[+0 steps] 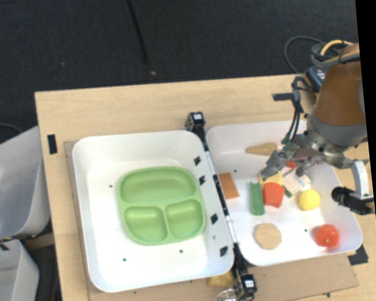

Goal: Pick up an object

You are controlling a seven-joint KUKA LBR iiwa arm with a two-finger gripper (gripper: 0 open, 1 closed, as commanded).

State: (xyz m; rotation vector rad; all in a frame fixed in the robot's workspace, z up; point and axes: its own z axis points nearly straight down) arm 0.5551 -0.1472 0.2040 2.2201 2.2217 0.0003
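In the right-hand bin [356, 243], at the lower right of the frame, lie several small toy foods. An orange-red blocky piece [273, 194] sits near the bin's middle, with a flat green bar [255, 198] touching its left side; the bar's long axis runs up and down the frame. Just right of the orange-red piece is a smooth yellow lemon-shaped piece [308, 199]. Below it, near the bin's lower right corner, lies a glossy round red tomato [326, 235]. A flat, matte tan cookie-like disc [268, 236] lies at the lower middle. A thin orange rectangle [229, 186] lies by the bin's left wall, long axis upright and slightly tilted. A pale tan wedge [262, 149] rests toward the top, pointing left.

The gripper [288, 163] hangs over the upper middle of this bin, just above the orange-red and yellow pieces, with the grey and orange arm [339, 102] reaching in from the right edge. Its fingers appear spread apart and slanted down-left, with nothing between them.

The left bin [99, 254] holds a smooth light green tray [160, 203] with three compartments. Both white bins rest on the pale wood desk [104, 108].
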